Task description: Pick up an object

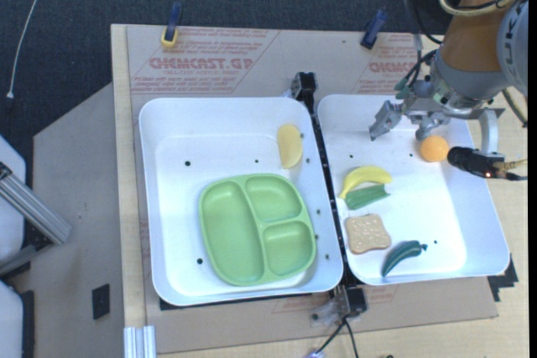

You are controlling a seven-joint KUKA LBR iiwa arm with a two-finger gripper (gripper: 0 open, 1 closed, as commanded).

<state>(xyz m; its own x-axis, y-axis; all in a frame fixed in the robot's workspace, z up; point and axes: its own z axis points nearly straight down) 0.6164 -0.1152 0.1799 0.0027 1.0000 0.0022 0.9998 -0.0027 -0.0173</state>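
The fingers (405,121) are spread open, with nothing held, above the back of the right bin (478,264). An orange ball (434,148) is seen just beside them, perhaps not touching. The ball could be bumped and rolled away if the fingers are lowered a little off its middle.

We read red lettering — "CHEMCAST GP" — printed on the brown protective sheet (210,54) under the bins, repeated at the right, partly hidden.
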